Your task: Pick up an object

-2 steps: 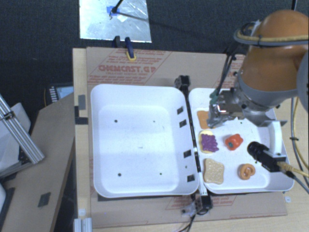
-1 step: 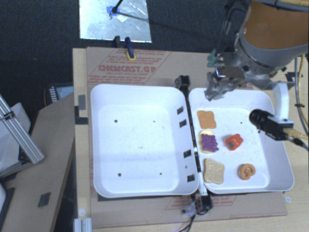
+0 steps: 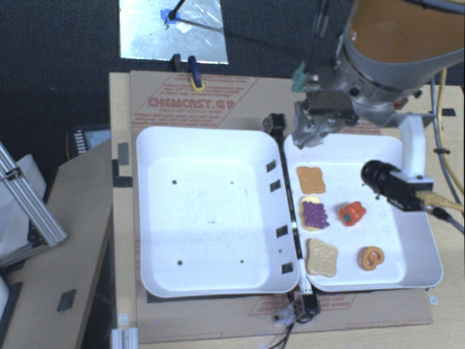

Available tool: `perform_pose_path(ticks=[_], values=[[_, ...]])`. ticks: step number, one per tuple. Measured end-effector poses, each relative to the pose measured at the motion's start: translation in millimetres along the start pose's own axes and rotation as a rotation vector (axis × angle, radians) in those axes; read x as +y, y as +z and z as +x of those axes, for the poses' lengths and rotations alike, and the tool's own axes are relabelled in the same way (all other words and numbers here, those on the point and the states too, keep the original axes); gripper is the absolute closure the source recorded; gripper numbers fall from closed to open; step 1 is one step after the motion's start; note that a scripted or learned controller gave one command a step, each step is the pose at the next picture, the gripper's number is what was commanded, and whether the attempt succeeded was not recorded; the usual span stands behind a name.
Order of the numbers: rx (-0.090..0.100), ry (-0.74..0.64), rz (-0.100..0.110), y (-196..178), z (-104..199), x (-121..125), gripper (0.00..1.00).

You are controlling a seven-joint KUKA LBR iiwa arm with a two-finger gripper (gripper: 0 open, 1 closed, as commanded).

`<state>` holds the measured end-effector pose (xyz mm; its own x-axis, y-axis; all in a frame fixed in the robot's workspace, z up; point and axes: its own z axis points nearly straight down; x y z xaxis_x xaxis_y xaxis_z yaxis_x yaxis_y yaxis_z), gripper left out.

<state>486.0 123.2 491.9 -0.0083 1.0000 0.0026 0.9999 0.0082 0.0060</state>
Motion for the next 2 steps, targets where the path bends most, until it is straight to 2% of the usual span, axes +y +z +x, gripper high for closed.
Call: perform_pose_path(ticks=[1, 2], values=[[0.0, -0.001, 0.002, -19, 47, 1, 1.0], [-0.001, 0.001, 0.0, -42, 78, 34, 1.0]])
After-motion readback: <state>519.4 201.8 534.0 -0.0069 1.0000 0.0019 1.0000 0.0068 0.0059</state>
